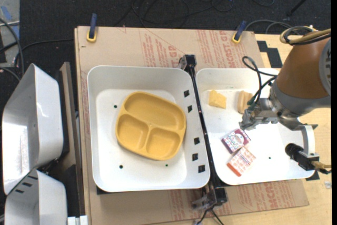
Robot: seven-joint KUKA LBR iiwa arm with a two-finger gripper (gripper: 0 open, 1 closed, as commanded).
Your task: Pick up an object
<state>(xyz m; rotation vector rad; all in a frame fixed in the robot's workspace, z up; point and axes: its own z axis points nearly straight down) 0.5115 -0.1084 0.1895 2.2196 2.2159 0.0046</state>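
In your camera view, a purple-and-white packet [235, 140] lies flat in the right bin [274, 174], just beside a red-and-white packet [241, 160]. Two pale yellow chunks [217, 99] sit near the bin's far wall; bare floor opens to the right. The gripper [251, 117] hangs just above the purple packet's upper right; you cannot tell its finger spread. A yellow divided tray [150, 125] occupies the left bin [102, 129].
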